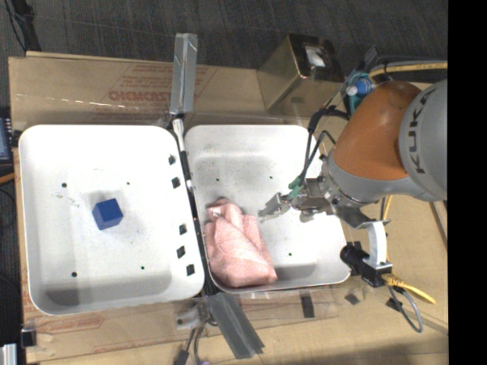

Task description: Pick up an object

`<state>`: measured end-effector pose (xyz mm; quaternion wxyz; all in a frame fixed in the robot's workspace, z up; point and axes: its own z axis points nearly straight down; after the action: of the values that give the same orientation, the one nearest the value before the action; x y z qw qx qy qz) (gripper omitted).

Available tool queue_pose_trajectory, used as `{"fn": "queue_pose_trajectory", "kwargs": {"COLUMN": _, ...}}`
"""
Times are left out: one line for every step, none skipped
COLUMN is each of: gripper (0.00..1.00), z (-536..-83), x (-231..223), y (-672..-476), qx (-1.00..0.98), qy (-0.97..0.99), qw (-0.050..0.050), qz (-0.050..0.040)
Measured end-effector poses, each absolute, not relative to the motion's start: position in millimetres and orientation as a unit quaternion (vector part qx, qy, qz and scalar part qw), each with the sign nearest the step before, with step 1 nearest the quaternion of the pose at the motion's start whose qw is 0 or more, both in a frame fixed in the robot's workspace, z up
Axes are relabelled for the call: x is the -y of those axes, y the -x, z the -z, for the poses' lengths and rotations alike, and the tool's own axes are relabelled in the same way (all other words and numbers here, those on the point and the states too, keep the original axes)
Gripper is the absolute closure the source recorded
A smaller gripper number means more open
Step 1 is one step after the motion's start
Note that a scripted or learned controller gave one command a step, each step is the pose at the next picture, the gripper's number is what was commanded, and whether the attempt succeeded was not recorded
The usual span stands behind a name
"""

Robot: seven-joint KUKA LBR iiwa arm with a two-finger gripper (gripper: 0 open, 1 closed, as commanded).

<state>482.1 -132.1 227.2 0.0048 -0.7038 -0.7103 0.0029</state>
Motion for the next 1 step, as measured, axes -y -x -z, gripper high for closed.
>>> {"fn": "queue_pose_trajectory", "kwargs": {"gripper": 0.00, "z": -89.7, "x": 100.2, "y": -500.1, "qx": 0.744, "qy": 0.668, "qw": 0.003, "qz": -0.0007}}
